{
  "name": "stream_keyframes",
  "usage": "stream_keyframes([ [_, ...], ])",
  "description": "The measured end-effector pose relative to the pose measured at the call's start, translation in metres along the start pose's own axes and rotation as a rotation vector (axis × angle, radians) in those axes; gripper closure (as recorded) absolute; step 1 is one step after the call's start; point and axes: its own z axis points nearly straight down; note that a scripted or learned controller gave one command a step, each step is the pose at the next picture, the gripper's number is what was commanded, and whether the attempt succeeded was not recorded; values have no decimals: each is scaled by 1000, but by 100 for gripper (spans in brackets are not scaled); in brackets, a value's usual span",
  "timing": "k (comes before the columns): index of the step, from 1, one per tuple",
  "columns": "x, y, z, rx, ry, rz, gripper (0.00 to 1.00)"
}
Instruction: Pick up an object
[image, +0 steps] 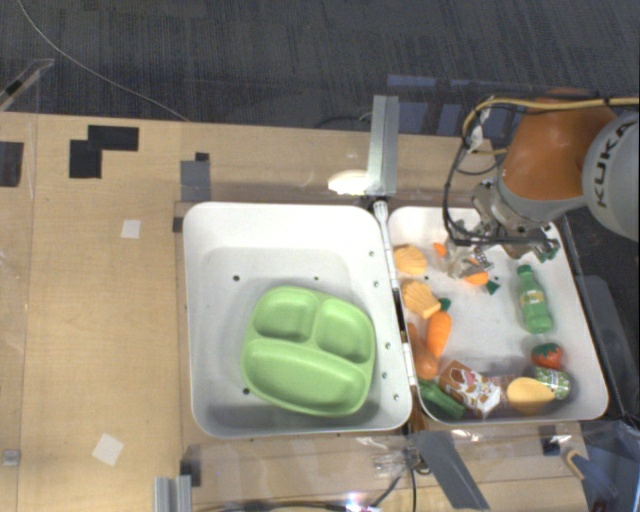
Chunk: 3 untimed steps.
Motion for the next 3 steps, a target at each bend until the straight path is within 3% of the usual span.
stream_keyframes([
  [1, 0, -5, -166, 0, 7, 243, 100],
  [2, 1, -4, -161, -5, 15, 243, 0],
  [3, -14, 6, -22, -15, 25, 75, 0],
])
